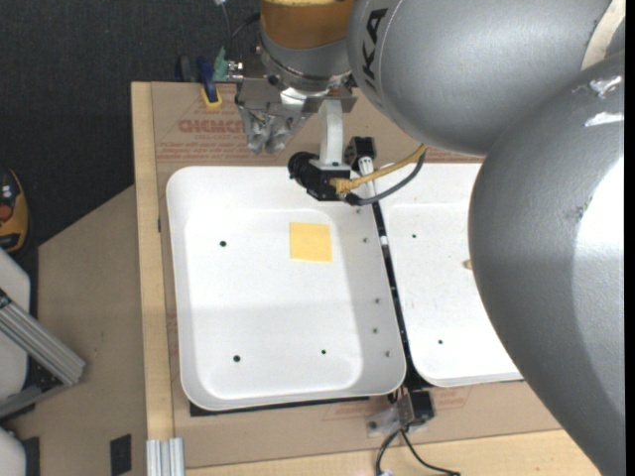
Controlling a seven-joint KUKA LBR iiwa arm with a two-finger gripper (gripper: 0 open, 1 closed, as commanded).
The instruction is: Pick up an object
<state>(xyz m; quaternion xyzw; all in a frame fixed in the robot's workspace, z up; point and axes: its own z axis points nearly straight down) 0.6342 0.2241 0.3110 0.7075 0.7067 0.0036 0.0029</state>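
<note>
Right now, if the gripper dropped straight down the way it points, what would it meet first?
Probably the far rim of the left bin or the cardboard bench just behind it, not the yellow square. The gripper hangs beyond that; depth is unclear.

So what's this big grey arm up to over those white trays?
It's meant to pick something up. The only loose thing I can see is a flat yellow square lying in the left tray. The gripper hangs above that tray's far edge, back from the square and apart from it, with nothing between its fingers. So no grab has happened yet. The right tray is largely hidden by the arm.
</note>
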